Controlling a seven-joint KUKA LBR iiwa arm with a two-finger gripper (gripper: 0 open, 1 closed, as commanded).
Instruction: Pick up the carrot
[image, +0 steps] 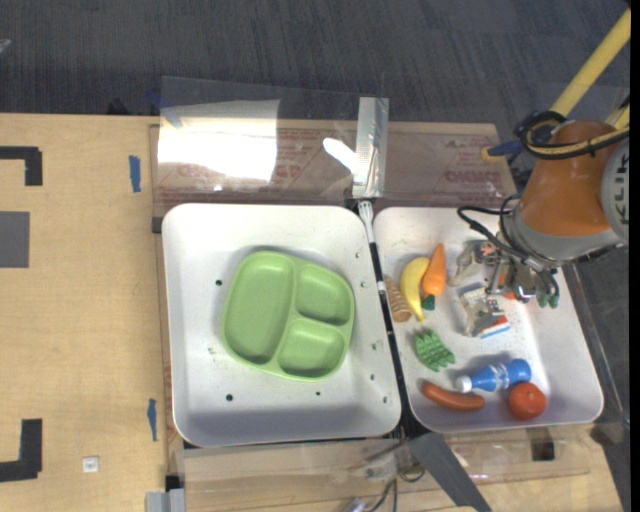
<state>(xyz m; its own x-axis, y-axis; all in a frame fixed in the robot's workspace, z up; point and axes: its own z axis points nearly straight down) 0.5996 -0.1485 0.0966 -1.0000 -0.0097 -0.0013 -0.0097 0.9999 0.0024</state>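
Pale wood forms the desk (70, 330), which carries two shallow white bins side by side. Furthest left, the left bin (190, 400) holds a green divided plate (288, 315) lying flat near its middle. Across the divider, the right bin (580, 390) is crowded: a ridged tan piece (399, 299) against its left wall, then a banana (414, 284), and touching the banana's right side the carrot (434, 272), lying roughly lengthwise with its green top towards the near end. Nearer the front edge are a green ridged item (433, 350), a red sausage (451, 397), a blue and white bottle (494, 377) and a tomato (527, 400).

Right of the carrot, apart from it, hangs the claw (488, 300); whether it is spread or pressed together I cannot tell from this slant, and nothing is visibly in it.

Judging by its look, the carrot is a light, stiff toy with a smooth, probably slick skin. Its thick orange middle seems the best place to take hold, pinched across the width, since the tapered end would likely slip and the banana crowds one flank
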